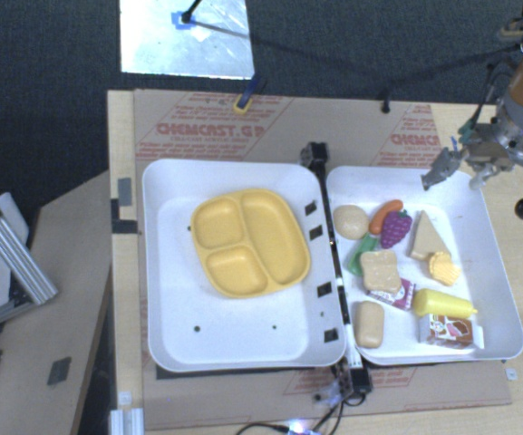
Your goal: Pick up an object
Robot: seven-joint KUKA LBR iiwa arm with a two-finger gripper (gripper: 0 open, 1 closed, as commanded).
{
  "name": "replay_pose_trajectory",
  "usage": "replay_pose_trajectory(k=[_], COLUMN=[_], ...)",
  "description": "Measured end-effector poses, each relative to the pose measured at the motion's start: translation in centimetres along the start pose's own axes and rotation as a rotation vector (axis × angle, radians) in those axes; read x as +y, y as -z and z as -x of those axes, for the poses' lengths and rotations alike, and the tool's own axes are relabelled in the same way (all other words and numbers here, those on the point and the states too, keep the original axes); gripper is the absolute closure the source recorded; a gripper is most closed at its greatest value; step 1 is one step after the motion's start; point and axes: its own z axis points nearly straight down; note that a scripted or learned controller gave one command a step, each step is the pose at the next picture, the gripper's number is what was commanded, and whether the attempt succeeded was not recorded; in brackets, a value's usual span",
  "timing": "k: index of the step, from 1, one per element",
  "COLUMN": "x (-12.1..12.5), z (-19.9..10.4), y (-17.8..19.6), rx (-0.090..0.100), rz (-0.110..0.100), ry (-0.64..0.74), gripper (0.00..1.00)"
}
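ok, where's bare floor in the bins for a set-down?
Left bin: a bare strip along the near wall, below the yellow divided plate. Right bin: its far right corner, under the claw. Crowded from the purple grapes to the yellow bottle.

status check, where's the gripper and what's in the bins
Gripper open, above the right bin's far edge, holding nothing. Toy food in a heap there, purple grapes nearest. Yellow tray in left bin. Nothing blocking.
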Motion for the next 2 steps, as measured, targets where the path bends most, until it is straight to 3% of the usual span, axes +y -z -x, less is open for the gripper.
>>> replay_pose_trajectory(k=[1, 2], x=[0.2, 1.2], z=[0.0, -0.3], y=[0.7, -4.0], rx=[-0.002, -0.002], rz=[0.012, 0.008], ry=[0.002, 0.005], gripper=[0.00, 0.00])
